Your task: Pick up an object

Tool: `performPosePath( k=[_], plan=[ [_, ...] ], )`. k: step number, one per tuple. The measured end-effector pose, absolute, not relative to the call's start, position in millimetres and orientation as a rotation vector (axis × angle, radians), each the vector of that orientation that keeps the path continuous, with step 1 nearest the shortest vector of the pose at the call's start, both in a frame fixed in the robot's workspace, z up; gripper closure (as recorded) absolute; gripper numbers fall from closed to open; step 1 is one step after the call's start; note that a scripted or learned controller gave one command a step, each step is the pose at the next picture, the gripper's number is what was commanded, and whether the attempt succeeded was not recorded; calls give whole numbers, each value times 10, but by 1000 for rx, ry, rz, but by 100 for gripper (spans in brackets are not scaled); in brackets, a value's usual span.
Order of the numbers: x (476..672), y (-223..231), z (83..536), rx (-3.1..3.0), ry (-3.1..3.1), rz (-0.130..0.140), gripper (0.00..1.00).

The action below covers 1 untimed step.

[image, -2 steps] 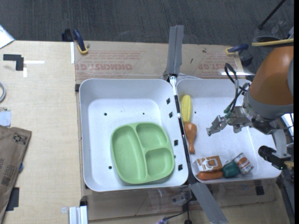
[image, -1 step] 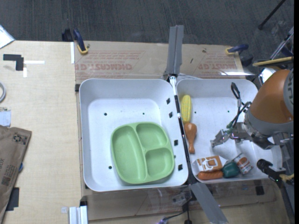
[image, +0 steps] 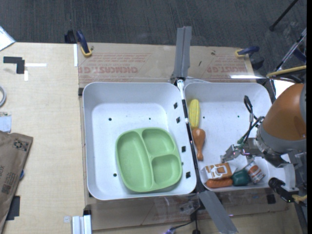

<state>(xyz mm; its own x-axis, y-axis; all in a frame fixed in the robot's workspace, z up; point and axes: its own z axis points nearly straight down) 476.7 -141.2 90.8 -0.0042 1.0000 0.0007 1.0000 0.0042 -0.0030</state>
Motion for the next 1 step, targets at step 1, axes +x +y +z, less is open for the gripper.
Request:
performPosePath(
  k=[1],
  plan=[
    [4770, -1257, 904, -2223, -2215, 2, 0]
  ],
)
